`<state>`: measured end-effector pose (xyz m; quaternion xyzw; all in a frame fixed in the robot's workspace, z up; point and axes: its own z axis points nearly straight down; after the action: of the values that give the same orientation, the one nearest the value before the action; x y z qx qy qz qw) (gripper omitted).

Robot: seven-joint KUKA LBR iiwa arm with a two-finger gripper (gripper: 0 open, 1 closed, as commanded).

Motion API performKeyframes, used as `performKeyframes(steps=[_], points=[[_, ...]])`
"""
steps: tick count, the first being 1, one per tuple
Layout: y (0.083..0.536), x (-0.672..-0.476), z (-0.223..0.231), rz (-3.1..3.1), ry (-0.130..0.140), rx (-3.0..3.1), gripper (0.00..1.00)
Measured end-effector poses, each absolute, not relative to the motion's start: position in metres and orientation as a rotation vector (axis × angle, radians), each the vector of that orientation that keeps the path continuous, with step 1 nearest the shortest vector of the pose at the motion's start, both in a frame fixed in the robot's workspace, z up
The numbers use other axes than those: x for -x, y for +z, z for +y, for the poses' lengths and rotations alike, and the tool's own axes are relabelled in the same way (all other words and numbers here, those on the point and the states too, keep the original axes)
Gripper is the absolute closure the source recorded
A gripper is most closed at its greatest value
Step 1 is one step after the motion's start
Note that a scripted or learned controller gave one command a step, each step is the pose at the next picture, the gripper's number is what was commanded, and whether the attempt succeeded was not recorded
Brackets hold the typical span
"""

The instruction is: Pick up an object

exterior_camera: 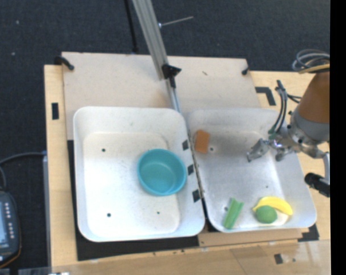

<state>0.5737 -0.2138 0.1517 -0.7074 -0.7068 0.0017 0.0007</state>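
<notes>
The claw (268, 151) hung over the bare middle of the right bin (242, 119), its fingers spread wide and holding nothing, with the orange block (201, 141) well to its left by the divider. A good pick would mean centring squarely over one piece before descending — the green stick (232, 213) lay apart and clear. The arm's body ran off the frame, and the green ball (266, 214) hid part of the yellow banana (278, 204)

Two bins (87, 119), one bowl (161, 172), four small objects (201, 141).

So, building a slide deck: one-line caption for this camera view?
Gripper hovers over right bin holding orange block, green stick; blue bowl left.
</notes>
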Motion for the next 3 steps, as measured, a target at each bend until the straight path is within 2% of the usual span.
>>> performKeyframes(steps=[1, 2, 3], points=[[0.166, -0.576, -0.215, -2.222, -0.003, 2.229, 1.0], [0.231, -0.574, -0.216, -2.231, -0.006, 2.224, 1.0], [0.252, -0.575, -0.218, -2.228, -0.003, 2.221, 1.0]])
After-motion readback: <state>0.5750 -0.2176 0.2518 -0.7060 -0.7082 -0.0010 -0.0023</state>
